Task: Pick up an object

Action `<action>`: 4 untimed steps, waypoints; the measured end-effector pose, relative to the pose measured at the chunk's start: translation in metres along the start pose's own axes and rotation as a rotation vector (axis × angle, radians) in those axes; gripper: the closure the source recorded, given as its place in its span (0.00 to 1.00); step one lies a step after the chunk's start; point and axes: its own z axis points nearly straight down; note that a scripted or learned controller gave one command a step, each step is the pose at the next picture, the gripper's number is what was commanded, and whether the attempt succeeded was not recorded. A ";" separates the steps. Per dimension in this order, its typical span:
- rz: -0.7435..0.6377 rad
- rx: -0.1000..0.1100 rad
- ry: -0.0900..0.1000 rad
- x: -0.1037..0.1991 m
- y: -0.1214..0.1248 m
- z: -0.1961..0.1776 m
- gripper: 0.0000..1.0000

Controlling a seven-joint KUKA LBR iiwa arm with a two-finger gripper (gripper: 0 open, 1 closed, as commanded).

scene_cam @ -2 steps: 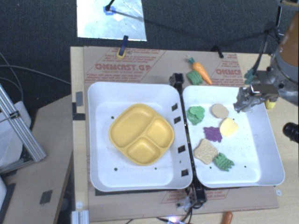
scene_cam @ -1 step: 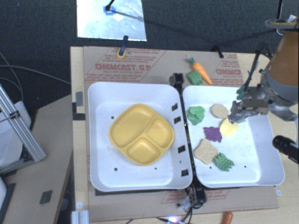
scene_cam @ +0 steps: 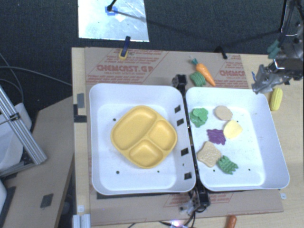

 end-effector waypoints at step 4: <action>0.006 0.017 -0.001 -0.063 0.009 0.122 1.00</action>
